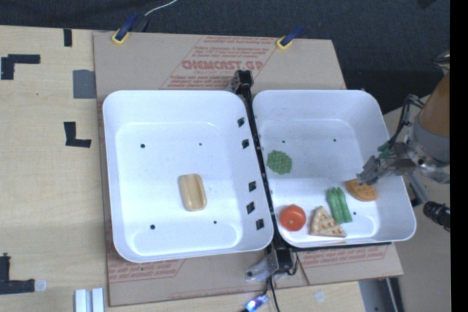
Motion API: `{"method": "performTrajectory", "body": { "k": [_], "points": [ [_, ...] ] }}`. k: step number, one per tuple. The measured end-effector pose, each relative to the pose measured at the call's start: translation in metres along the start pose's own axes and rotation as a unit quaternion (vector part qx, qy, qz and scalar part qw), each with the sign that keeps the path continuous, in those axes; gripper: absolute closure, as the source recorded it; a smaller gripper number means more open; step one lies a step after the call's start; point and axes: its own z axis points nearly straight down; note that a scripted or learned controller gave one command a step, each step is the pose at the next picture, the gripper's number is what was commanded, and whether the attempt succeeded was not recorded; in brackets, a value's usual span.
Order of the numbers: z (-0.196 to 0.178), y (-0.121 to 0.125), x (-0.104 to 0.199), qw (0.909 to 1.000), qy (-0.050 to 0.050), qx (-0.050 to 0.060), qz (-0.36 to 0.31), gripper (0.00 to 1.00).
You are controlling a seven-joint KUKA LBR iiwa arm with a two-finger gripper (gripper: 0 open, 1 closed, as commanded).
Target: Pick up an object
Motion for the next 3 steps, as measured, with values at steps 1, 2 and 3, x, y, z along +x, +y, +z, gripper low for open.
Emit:
{"method": "performTrajectory", "body": {
  "k": [1, 2, 3],
  "points": [
    [-0.038, 0.056, 0.086, 1.0, 0.001, -0.005, -0.007, 1.0],
    [0.025, 0.058, 0.029, 1.0, -0.001, 0.0, 0.0, 1.0],
    [-0.008, -0.007, -0.001, 1.0, -0.001, -0.001, 0.002, 1.0]
  ]
}}
